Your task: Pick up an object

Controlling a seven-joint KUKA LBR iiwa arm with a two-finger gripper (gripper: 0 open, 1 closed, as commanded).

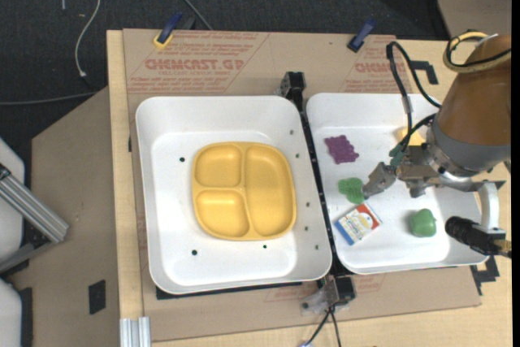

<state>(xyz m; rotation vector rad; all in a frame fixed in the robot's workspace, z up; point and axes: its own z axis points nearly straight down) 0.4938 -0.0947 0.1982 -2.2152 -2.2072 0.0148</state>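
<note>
One carton (357, 224), two green pieces (422, 223), one purple piece (341, 148); claw (379, 179) state unclear.

Gripper (379, 180) over right bin (382, 256), just beside green piece (351, 190); purple grapes (341, 148) behind it, small carton (357, 223) in front.

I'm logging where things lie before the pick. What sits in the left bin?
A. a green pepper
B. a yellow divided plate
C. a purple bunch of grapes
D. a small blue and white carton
B: the yellow divided plate lies alone in the left bin; the other three things lie in the right bin.
</note>
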